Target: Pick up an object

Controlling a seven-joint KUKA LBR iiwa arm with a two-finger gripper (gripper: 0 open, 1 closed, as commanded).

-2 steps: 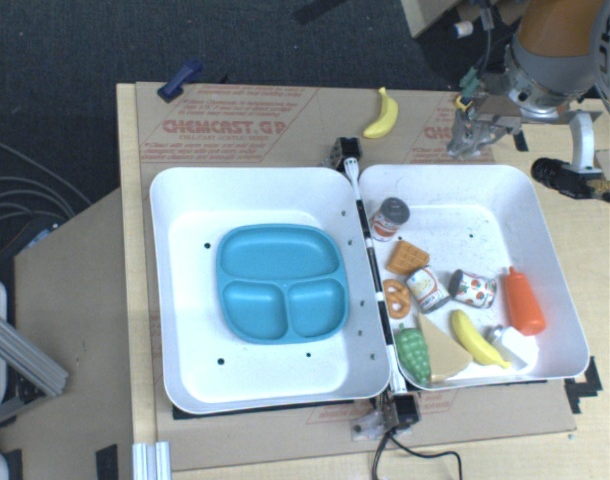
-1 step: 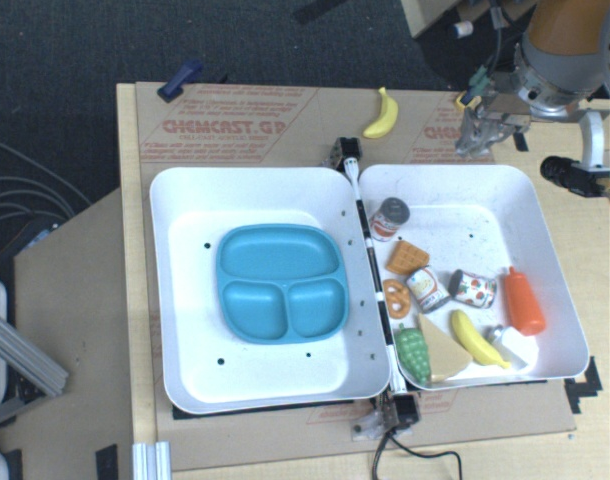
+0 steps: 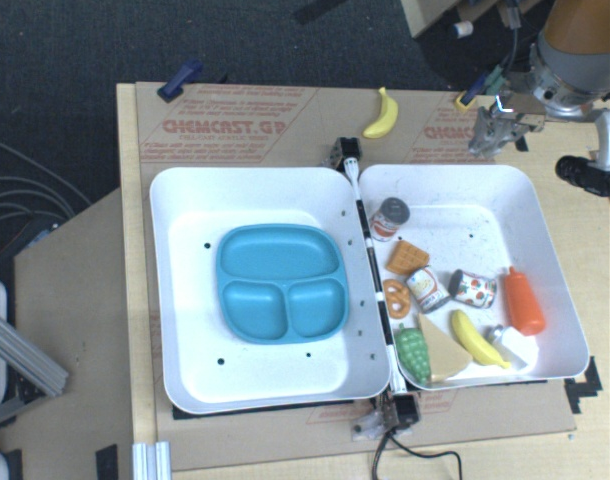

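Hovering above the far right corner of the right bin [image 3: 550,230], my gripper [image 3: 492,128] hangs clear of everything; whether it is open or closed I cannot tell. Pickable things crowd that bin's near half: a banana [image 3: 476,337], an orange bottle [image 3: 524,301], two small cans [image 3: 472,289]. From up here I can choose among them unobstructed.

From my feed the arm sits up in the top right corner, orange band and grey wrist showing at the edge. The gripper [image 3: 492,128] hangs below the wrist, pointing down, high and off to the back. Nothing between its fingers that I can see.
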